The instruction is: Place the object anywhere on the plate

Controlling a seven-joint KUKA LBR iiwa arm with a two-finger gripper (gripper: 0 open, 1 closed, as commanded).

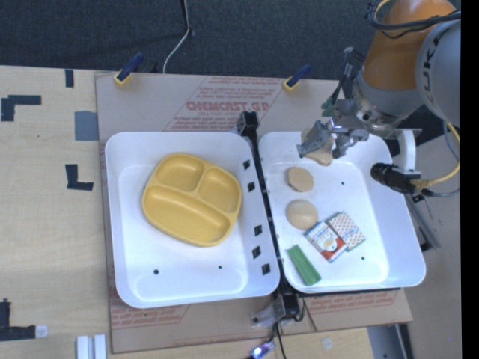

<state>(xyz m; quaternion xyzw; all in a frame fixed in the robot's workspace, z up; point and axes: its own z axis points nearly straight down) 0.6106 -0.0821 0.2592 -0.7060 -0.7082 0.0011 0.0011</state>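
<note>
Two white bins point(120, 223); one yellow plate point(192, 198); three tan cookies point(300, 179); one green block point(304, 265); one small packet point(335, 235).

A single fixed camera looked down at a slant from above the tabletop point(45, 200), far enough off to take in both white bins point(187, 286) across the middle of the frame. The arm point(408, 43) entered at the upper right, with dark floor along the top edge.

Backdrop: dark fabric, wood-grain surface.
Dark cloth point(97, 17) behind the far edge; cardboard sheet point(217, 103) on the surface point(45, 223), black tape marks point(75, 176) toward its left edge.
</note>
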